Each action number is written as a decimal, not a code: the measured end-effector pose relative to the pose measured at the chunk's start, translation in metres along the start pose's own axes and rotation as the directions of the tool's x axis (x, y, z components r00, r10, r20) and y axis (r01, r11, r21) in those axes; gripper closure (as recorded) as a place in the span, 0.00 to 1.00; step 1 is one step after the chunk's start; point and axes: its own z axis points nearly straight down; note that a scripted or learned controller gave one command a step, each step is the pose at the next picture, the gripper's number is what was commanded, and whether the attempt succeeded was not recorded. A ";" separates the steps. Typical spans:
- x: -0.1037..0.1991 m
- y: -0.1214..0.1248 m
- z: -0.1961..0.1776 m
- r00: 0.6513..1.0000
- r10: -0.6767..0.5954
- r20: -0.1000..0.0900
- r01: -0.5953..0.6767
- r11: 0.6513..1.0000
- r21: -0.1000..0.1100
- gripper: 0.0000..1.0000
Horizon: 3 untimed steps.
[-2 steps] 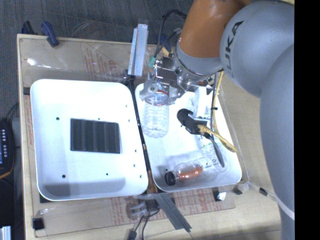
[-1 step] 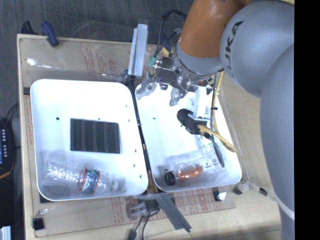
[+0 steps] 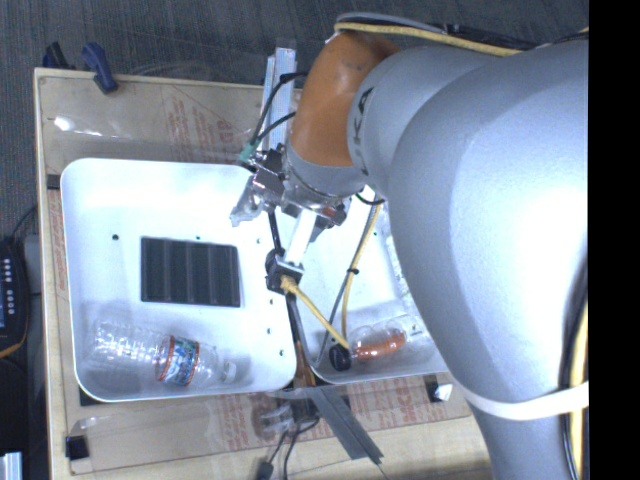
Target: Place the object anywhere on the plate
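Observation:
A dark, ridged rectangular plate [image 3: 190, 271] lies flat in the middle of the left bin [image 3: 90, 198]. Near that bin's front edge a clear plastic bottle [image 3: 160, 356] with a blue and orange label lies on its side, apart from the plate. My gripper [image 3: 262, 196] hangs over the left bin's upper right corner, up and to the right of the plate, and I see nothing in it. The grey arm with its orange band [image 3: 335, 98] covers most of the right bin.
In the visible front strip of the right bin [image 3: 400, 373] lies a small clear bottle with reddish-brown contents [image 3: 378, 345]. A blue clamp [image 3: 98, 66] sits on the bench's back left corner. A metal divider runs between the two bins.

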 end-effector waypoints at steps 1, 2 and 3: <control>0.051 -0.031 0.001 0.994 -0.112 -0.002 0.112 0.994 -0.002 0.00; 0.128 -0.006 0.019 0.987 -0.159 -0.001 0.159 0.987 -0.002 0.00; 0.167 -0.004 0.045 1.000 -0.024 -0.002 0.024 1.000 -0.004 0.00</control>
